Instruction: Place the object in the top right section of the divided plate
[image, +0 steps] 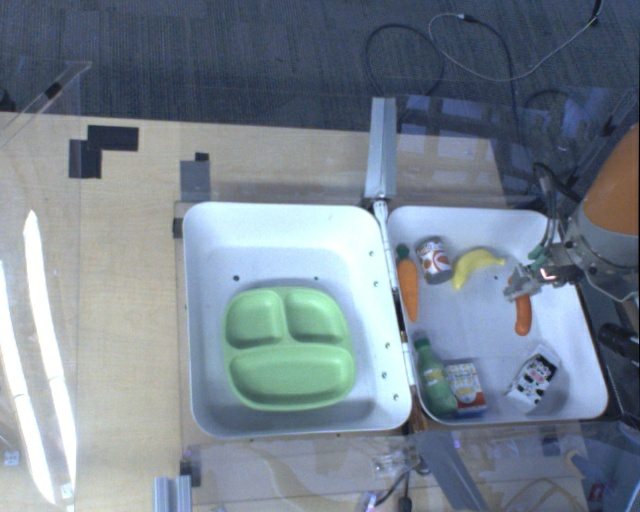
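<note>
**Hovering Over the Right Bin, With the Plate Far Across the Divider**

Reaching in from three o'clock, the grey arm (612, 215) with its orange band brings the gripper (528, 284) low over the right bin (590, 400), just above the upper end of a small sausage (522, 316) that lies nearly upright on the bin floor. Whether the gripper is closed, parted, or has hold of anything cannot be told from this slanted view; the sausage looks to be resting on the bin rather than lifted, though that is a judgement.

Around it, a banana (474, 266) sits at about ten o'clock from the gripper, with a small can (432, 258) just beyond it. A carrot (407, 284) lies along the bin's nine o'clock wall. Toward six o'clock are a green bottle (434, 378), a small box (466, 388) beside it, and a cow-patterned carton (531, 380).

The green divided plate (290, 346) waits in the left bin (200, 300), well apart from the gripper. Its top right section (316, 317) is at the plate's one o'clock.

Risks from here: the sausage is slim and rounded, so an off-centre pinch at its tip could let it swing or slip during the carry. The crossing passes over the raised rims between the bins, where a low transit could knock it loose. The target section is small and borders two others, so a slightly early release would probably land it in the wrong compartment.
</note>
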